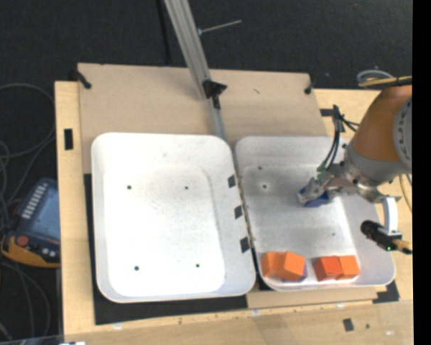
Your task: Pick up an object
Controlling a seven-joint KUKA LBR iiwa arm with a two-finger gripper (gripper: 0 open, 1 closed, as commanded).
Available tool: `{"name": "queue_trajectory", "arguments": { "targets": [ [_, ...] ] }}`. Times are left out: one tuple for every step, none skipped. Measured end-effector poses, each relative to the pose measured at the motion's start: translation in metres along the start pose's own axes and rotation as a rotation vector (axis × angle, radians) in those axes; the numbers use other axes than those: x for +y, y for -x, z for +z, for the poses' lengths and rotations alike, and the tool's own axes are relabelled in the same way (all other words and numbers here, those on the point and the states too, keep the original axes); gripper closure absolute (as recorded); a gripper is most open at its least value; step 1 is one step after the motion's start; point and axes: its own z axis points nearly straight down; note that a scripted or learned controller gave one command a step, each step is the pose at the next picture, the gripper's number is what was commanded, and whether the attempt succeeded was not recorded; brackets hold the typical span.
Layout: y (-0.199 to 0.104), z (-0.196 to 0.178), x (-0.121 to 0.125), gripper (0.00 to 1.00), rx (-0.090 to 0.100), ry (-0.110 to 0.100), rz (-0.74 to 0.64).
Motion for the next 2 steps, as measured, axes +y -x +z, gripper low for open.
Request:
{"name": "queue_trajectory", "arguments": {
  "targets": [
    [-0.061,-0.075,0.003,1.0,0.003,0.0,-0.022],
    [-0.03,-0.094,-0.023,1.0,0.001,-0.007,-0.012]
  ]
}}
